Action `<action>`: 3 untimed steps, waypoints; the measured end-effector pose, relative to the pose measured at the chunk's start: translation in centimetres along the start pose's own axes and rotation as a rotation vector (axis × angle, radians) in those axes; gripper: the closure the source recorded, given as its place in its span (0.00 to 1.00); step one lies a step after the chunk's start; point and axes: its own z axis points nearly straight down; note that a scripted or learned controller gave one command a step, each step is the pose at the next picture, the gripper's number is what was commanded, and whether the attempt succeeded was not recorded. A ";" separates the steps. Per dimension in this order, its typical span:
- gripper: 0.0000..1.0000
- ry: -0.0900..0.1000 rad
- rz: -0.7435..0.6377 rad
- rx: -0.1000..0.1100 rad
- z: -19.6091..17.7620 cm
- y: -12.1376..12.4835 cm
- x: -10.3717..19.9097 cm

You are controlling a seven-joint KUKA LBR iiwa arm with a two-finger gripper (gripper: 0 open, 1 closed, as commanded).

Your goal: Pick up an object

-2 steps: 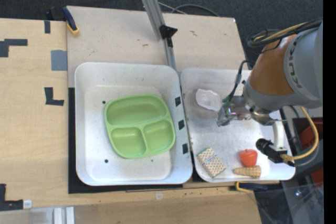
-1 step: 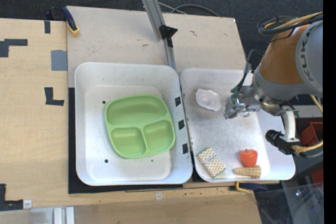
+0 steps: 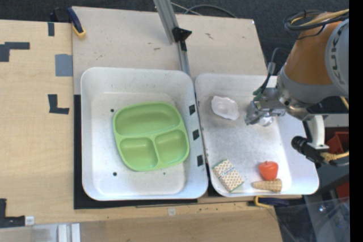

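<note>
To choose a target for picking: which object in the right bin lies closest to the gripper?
The crumpled white object, just left of the gripper. The patterned packet, red tomato-like toy and cone lie along the bin's near edge.

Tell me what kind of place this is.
Probably a robotics lab set up for grasping trials: two white bins on a taped bench, an industrial arm reaching over them, and toy items such as a green divided plate and a toy tomato.

Bright even light, soft shadows, slightly blurry
</note>
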 end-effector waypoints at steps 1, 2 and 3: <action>1.00 0.002 -0.006 0.002 0.3 0.7 5.3; 1.00 0.002 -0.007 0.002 -0.8 1.0 10.8; 1.00 0.002 -0.007 0.004 -0.3 0.6 16.9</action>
